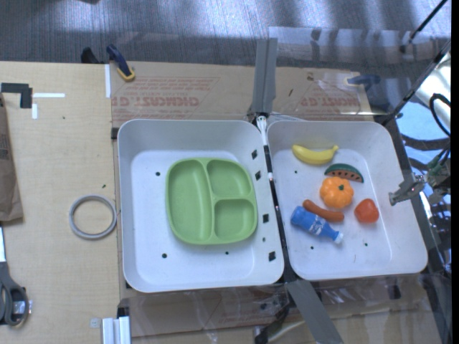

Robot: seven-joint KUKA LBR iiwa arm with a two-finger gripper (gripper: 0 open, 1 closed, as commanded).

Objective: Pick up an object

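Toys all lie in your right bin (401,260); the tool (406,190) sits at that bin's right rim with nothing between its fingers.

Your tool is small at the right edge, and I cannot tell how far apart its fingers stand. In the right bin: a banana (315,153) near the top, a watermelon slice (344,172) just below and right of it, an orange pumpkin (337,193) in the middle, a red sausage (322,211) touching the pumpkin's lower left, a blue bottle (314,224) lying on its side just under the sausage, and a red tomato (366,211) nearest the tool but apart from it. Left bin (136,256) holds a green divided plate (212,201). On the tabletop (50,156) left of the bins lies a tape ring (93,216).
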